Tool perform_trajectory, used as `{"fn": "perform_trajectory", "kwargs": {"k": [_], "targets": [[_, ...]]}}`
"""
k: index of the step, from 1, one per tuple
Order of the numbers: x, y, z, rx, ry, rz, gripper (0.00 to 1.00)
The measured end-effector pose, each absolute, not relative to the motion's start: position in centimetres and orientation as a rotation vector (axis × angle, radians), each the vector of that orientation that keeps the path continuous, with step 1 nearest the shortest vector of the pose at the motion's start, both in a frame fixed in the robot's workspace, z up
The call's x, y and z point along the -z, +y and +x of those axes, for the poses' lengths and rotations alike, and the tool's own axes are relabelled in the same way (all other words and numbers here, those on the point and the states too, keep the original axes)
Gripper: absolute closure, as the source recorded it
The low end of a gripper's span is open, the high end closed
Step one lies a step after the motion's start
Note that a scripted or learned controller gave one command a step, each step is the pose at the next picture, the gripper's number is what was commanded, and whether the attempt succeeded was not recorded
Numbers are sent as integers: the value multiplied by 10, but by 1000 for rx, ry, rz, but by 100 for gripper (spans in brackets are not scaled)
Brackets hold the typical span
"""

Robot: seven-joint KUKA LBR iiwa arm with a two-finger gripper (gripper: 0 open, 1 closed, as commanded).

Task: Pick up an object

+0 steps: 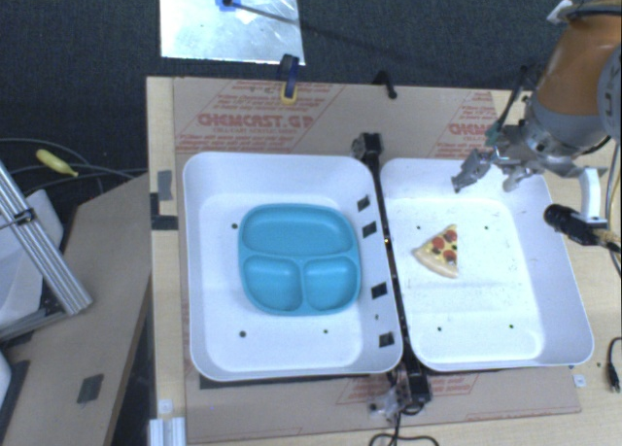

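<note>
End effector (491, 170) released, hanging above far edge of right bin (559, 323), grasping nothing. Pizza slice (439, 251) lying mid-bin. Blue tray (296, 258) in left bin (209, 269).

Dark carpet floor (78, 46); shiny foil sheet (231, 7) far left of gripper (491, 172); tan side table (87, 308) beyond.

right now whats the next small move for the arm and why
Probably bring the end effector toward the near-left and down over the pizza slice. It sits above the right bin's far edge with nothing between its fingers, and the slice lies alone mid-bin, apart from it.
</note>
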State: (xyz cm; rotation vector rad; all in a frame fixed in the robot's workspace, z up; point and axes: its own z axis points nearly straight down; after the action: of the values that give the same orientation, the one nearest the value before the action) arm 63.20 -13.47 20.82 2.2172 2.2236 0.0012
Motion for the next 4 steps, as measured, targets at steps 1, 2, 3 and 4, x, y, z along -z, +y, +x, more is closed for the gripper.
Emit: {"fn": "perform_trajectory", "kwargs": {"k": [1, 2, 3, 4], "targets": [[-86, -122, 587, 3, 2226, 2225, 0], [-106, -124, 593, -10, 2218, 2213, 100], [-105, -124, 593, -10, 2218, 2214, 0], [-190, -49, 588, -11, 2231, 2206, 0]]}}
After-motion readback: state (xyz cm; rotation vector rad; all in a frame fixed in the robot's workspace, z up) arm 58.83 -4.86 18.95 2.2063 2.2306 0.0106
